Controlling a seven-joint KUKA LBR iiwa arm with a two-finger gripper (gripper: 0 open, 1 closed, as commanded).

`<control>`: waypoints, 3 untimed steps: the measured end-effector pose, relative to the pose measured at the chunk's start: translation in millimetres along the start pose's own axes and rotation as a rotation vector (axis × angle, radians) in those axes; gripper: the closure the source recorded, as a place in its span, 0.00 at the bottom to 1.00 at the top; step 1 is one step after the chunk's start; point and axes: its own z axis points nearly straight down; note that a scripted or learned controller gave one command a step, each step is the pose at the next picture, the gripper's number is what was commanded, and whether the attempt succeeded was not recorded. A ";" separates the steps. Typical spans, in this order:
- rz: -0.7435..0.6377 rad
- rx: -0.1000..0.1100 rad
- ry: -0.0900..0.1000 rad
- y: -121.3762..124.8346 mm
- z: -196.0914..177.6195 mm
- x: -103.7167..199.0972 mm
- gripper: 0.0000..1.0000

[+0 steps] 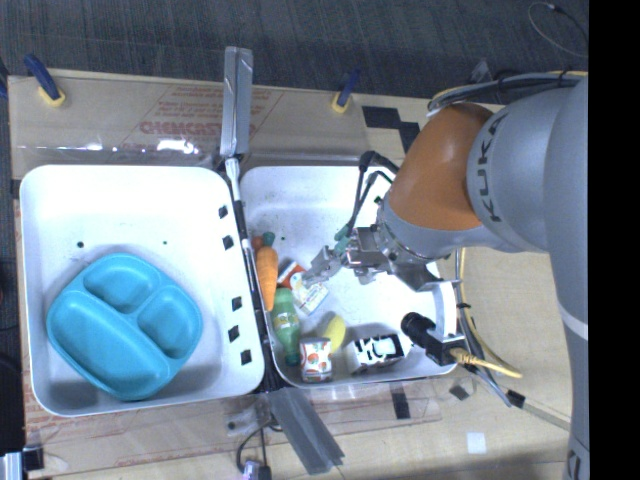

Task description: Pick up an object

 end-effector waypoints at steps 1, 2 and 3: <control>0.044 -0.009 -0.009 -33.3 101.3 -17.6 0.00; 0.033 -0.003 -0.003 -32.7 95.2 -13.7 1.00; 0.240 -0.002 0.000 7.3 -25.8 10.1 1.00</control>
